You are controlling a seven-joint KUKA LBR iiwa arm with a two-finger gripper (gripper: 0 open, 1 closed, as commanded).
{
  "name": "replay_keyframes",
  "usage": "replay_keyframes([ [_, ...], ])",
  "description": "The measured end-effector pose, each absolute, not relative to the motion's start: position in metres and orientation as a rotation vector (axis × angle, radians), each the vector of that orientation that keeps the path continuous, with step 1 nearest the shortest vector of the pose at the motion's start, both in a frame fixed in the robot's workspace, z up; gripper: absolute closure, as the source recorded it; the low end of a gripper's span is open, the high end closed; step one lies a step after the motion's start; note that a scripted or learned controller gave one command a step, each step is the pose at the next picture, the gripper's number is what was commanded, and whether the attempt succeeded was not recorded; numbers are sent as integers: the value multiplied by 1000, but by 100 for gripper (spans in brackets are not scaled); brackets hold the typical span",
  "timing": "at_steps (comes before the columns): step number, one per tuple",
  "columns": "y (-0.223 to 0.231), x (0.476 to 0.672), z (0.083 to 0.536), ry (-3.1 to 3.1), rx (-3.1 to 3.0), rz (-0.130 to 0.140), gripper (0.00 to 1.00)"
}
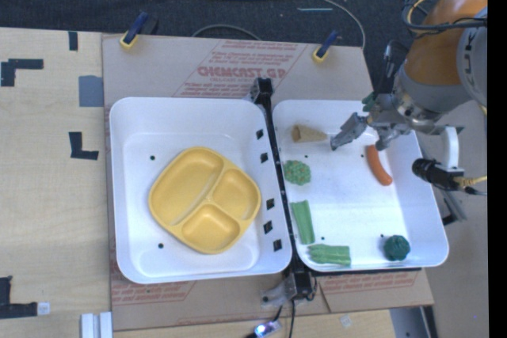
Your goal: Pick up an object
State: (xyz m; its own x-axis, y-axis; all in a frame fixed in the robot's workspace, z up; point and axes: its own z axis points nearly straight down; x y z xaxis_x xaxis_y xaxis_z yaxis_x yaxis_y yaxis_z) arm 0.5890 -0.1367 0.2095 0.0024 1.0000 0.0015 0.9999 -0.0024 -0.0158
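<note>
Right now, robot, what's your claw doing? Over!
Gripper open, holding nothing, over right bin. Orange carrot just beside it, cone on the other side. Nothing in the way.

Colours around my right bin

By the white right bin (428, 237), I saw an orange carrot (379, 165), a tan cone (308, 134), four green pieces, and left of it a yellow tray (205, 199).

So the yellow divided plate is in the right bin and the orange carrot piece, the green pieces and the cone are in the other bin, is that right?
Not quite. The camera view shows the yellow divided plate in the left bin, not the right one. The orange carrot piece, the green pieces and the cone lie in the right bin, with the pincer above it.
</note>
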Motion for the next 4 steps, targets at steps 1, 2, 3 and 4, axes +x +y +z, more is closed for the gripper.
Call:
replay_keyframes([
  [1,-136,592,218,-2222,-2219,3,0],
  [2,-131,586,156,-2219,-2217,8,0],
  [3,-137,577,100,-2218,-2218,8,0],
  [4,-137,577,86,-2222,-2220,3,0],
])
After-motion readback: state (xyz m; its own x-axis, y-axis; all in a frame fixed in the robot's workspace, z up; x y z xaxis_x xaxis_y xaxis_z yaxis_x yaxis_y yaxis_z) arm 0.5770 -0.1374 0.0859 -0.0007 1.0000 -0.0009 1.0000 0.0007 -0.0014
